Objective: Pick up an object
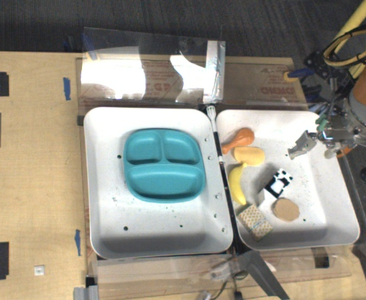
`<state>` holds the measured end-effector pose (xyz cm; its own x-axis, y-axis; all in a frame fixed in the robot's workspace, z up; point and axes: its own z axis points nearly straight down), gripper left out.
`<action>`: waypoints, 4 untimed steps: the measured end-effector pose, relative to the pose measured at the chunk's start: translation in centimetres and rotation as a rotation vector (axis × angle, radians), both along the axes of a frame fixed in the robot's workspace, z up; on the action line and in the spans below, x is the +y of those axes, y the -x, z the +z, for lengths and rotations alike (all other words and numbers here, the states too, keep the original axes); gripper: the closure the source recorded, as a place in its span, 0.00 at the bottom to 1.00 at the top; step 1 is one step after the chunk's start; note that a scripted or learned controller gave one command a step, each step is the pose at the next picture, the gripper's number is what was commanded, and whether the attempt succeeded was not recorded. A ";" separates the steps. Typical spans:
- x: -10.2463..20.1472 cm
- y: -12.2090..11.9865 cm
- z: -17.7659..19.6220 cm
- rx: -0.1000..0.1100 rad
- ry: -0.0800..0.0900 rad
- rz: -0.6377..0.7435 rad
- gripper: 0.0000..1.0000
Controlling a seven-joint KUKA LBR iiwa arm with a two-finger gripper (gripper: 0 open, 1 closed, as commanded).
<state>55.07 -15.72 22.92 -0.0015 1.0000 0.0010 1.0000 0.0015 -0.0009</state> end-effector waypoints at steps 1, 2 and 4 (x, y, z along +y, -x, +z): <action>1.7 4.6 -11.7 -0.029 0.004 -0.004 0.00; 5.3 1.0 -12.1 -0.049 0.016 0.099 0.00; 4.3 -4.5 -12.2 -0.039 0.004 0.041 0.00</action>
<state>59.61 -11.43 10.73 -0.0422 0.9991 -0.0036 0.9984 0.0423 0.0377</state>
